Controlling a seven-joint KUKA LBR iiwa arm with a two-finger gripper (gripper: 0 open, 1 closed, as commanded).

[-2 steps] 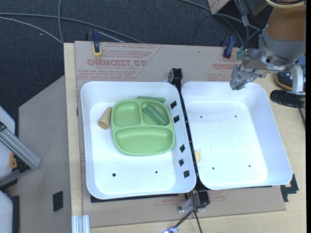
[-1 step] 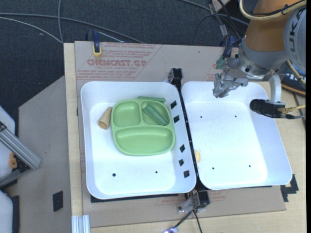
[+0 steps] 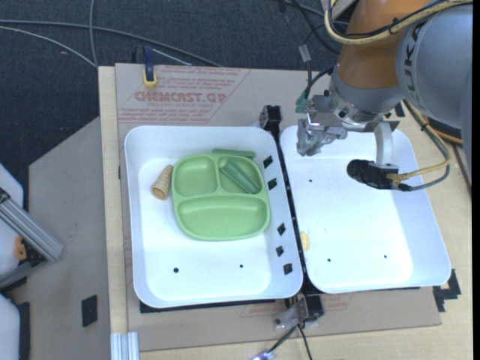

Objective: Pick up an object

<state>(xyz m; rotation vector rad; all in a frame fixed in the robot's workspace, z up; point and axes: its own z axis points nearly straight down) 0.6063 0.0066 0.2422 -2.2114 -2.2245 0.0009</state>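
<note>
Status: nothing lifted yet. Your pincer (image 3: 311,142) hangs at upper centre-right of frame, over the right bin (image 3: 375,268); its grip state cannot be told. Green divided plate (image 3: 217,216) and cone (image 3: 161,182) lie in the left bin (image 3: 202,276). The whole pick remains.

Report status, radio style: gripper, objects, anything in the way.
Gripper above right bin, holding nothing. Green divided plate and cone in left bin. Path clear.

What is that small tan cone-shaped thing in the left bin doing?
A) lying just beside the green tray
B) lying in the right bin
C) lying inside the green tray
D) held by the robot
A: the tan cone lies on the left bin's floor, against the green tray's left edge.
</note>
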